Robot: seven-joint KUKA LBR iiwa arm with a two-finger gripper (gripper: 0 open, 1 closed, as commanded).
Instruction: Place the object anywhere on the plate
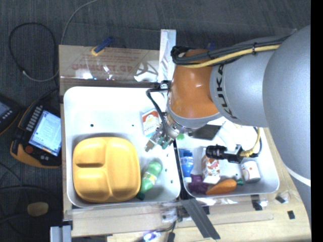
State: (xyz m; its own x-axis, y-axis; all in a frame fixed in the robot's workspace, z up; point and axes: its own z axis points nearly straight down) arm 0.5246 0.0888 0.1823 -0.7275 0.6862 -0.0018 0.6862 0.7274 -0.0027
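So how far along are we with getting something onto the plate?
Done: nothing lies on the yellow plate. In hand: the gripper sits over the left bin by a small carton, its grasp unclear. Left: carry an object to the plate; the green bottle lies beside it.

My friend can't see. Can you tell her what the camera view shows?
A big grey and orange robot arm reaches in from the right, its gripper over the left white bin. That bin holds a yellow plate, a green bottle and a small packet. The right bin holds a carrot and small packages.
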